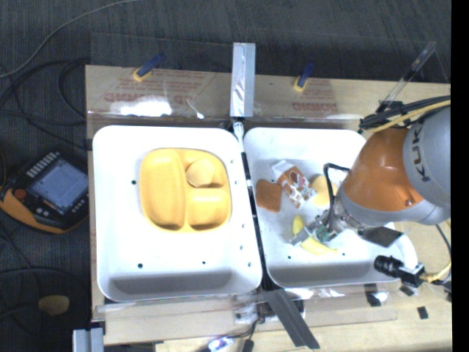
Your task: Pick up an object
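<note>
- The counter carries two shallow white bins side by side, their inner walls touching along a central seam.
- The left bin holds a yellow divided tray near its middle, with a round tan object in the tray's compartment at 2 o'clock. A broad band of bare white floor rings the tray, widest toward 6 o'clock.
- The right bin is more crowded. A brown piece lies just beside the inner wall at 9 o'clock, and a printed wrapped packet sits near it toward 11 o'clock.
- A yellow object lies near the bin's centre, touching or just under the end effector.
- The end effector is low over the bin floor, at the yellow object; whether its fingers are spread or closed, and whether they grip anything, I cannot tell.
- The arm's orange band and grey body cover the bin's 3 o'clock side.
- Open floor in the right bin lies along the 12 o'clock wall and the 6 o'clock wall.
</note>
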Robot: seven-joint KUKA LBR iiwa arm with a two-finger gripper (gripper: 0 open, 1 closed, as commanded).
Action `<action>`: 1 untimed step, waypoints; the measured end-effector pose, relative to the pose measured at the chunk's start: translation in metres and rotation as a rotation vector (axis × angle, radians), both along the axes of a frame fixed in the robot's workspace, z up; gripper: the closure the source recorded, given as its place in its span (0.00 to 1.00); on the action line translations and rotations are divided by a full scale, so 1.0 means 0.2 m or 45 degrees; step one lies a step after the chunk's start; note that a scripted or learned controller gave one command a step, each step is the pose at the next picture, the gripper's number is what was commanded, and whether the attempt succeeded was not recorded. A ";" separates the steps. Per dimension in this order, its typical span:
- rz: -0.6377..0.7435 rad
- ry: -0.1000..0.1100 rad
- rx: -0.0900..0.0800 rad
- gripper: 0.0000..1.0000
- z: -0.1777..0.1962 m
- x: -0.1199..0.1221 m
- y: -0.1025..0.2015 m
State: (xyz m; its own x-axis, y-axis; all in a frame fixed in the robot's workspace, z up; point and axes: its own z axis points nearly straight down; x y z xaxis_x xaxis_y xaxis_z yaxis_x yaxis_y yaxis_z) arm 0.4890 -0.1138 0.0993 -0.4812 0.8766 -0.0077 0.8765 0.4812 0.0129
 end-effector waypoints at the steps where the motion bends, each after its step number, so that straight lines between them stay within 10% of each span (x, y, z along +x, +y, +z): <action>1: -0.396 0.023 0.003 1.00 0.42 0.15 0.50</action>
